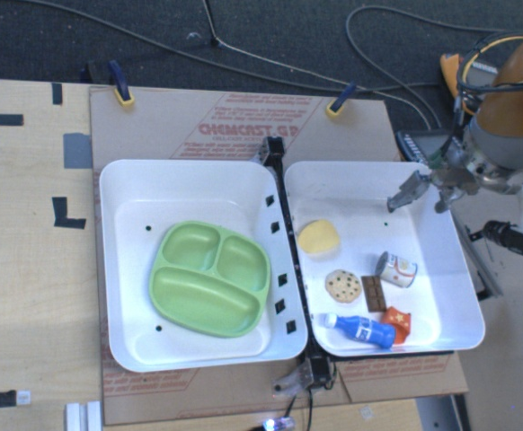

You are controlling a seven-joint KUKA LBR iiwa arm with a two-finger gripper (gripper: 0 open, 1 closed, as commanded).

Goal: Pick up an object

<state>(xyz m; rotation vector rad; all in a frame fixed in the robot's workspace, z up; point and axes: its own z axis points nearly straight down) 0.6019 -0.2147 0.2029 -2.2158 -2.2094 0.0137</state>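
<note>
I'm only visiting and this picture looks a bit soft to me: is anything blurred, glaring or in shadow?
Camera view: lighting is even and soft, with faint shadows under the green divided plastic plate and along the shallow white bin walls; no strong glare on the white plastic; the whole frame is slightly soft, so print on the small grey can is unreadable; the grey pincer looks blurrier than the objects.
</note>
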